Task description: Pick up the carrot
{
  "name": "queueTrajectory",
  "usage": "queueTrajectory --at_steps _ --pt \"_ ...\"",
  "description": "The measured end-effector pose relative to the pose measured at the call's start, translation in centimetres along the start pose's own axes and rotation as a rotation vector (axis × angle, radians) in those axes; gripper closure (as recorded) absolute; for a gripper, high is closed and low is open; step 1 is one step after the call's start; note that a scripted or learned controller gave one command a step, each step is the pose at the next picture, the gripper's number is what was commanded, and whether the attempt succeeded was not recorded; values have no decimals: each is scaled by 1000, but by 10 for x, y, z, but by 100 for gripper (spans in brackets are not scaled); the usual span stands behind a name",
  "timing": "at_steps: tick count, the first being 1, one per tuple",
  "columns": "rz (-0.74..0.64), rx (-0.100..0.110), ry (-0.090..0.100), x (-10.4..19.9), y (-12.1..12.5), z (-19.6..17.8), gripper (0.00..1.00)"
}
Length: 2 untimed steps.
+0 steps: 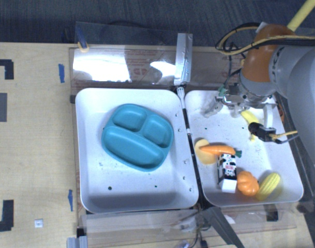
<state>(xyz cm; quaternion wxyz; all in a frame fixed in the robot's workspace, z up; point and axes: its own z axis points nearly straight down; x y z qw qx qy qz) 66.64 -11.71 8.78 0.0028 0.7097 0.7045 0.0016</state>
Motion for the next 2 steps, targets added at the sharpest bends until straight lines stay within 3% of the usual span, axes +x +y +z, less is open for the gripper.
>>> queueTrajectory --at_steps 1,2 --pt "-101 3 0 -38 -85 -69 0" --pt "-103 4 2 -35 -85 -77 100"
